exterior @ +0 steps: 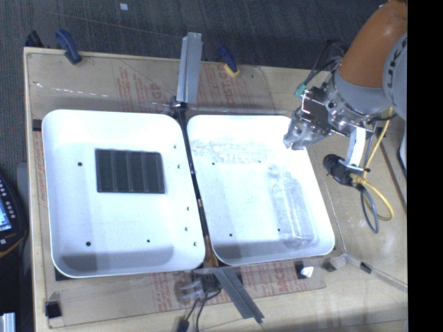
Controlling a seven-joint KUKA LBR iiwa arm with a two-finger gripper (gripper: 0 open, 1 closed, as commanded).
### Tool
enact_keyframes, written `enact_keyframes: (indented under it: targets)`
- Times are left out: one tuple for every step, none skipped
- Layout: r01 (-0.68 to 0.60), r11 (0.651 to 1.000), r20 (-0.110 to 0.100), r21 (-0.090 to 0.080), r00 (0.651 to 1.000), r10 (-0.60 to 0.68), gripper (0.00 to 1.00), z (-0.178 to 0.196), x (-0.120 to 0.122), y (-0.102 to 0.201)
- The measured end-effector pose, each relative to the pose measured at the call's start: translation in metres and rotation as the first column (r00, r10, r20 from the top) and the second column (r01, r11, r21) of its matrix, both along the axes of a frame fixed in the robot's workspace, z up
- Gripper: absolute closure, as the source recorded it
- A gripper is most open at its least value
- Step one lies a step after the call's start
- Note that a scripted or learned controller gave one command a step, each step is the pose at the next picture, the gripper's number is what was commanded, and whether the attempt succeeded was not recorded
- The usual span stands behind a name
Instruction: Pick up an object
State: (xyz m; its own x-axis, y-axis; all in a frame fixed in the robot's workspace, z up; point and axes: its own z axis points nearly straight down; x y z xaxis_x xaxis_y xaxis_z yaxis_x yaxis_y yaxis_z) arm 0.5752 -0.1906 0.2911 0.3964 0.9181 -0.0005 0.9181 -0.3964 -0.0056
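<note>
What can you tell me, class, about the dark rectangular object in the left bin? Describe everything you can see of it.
The dark rectangular object is a flat, dark grey slab, divided by thin lines into about four vertical strips. Its surface looks matte; the material cannot be told. It lies flat on the floor of the left bin, slightly above the bin's centre, its long sides running along the bin's width. It touches only the bin floor, clear of every wall.

I am counting two white bins, the left bin (62,185) and the right bin (239,244). One dark ribbed block (130,171) is lying in the left, one clear plastic bottle (291,206) in the right. Two blue clamps, (68,45) and (227,59), are gripping the bench's far edge.
</note>
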Motion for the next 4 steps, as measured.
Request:
enact_keyframes:
  targets:
    - [-0.052,0.999,0.004,-0.001,0.999,0.052,1.0,0.035,0.004,-0.008]
    - [-0.443,0.897,0.003,0.0,0.897,0.443,1.0,0.011,-0.008,-0.011]
    - [-0.33,0.944,0.003,-0.001,0.944,0.33,1.0,0.027,-0.025,0.133]
    - [-0.512,0.859,0.002,0.0,0.859,0.512,1.0,0.017,-0.049,0.087]
